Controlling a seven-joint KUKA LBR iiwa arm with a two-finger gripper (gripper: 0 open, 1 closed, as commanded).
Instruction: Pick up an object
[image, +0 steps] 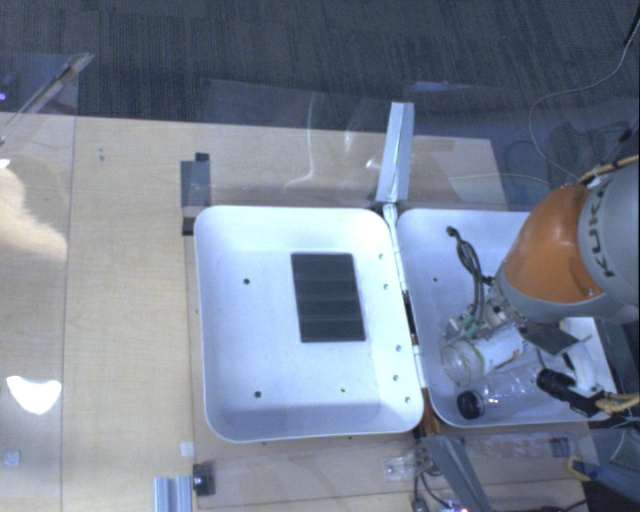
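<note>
The pale wooden tabletop (110, 300) stretches away at the far left of the view, well clear of the hand. On it sits the left bin (230, 400), a shallow white tray with rounded corners, also well to the left of the hand. A dark, flat rectangular pad (327, 297) lies near the middle of that bin's floor, its long side running away from the camera, with faint bands across it.

A narrow seam divides the two bins, and a grey metal bar (396, 150) rises from the far end of that seam, up and to the left of the hand.

The right bin (430, 240) holds the task's things. The hand (478, 325) is down inside it, low over a clutter of clear plastic; whether its fingers are apart or together cannot be told, since the wrist and cables cover them. Touching or directly under the hand lies a clear plastic bottle (490, 390) on its side, with its black cap (469, 404) pointing toward the near left corner of the bin. A thin black cable (465, 255) curls just beyond the hand. Above and to the right of the hand bulges the arm's orange band (550, 250), with the grey link (610, 225) further right.
</note>
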